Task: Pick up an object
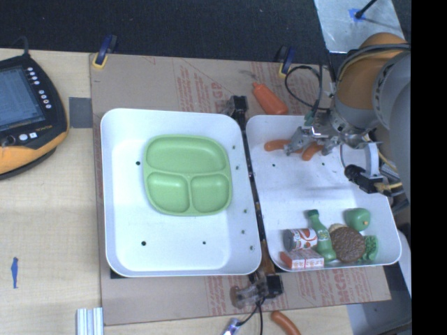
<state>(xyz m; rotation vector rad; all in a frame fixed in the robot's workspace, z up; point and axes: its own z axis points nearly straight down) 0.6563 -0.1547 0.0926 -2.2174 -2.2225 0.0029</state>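
We saw the gripper [312,139] low over the right bin's [318,187] far end | jaws: we could not tell | orange carrot-like pieces [278,145] lay on that bin's floor just beside it | bottle [318,232], can [301,239], green apple [358,218] clustered at near end | green divided plate [187,174] in left bin [126,187].

We see the arm [391,82] as a thick rounded body, grey, with an orange band above the wrist. Below the band sits a smaller metal gripper [311,139] of silver-grey parts. Thin black cables [302,89] loop from the wrist, and a black connector piece [363,179] hangs beside it.
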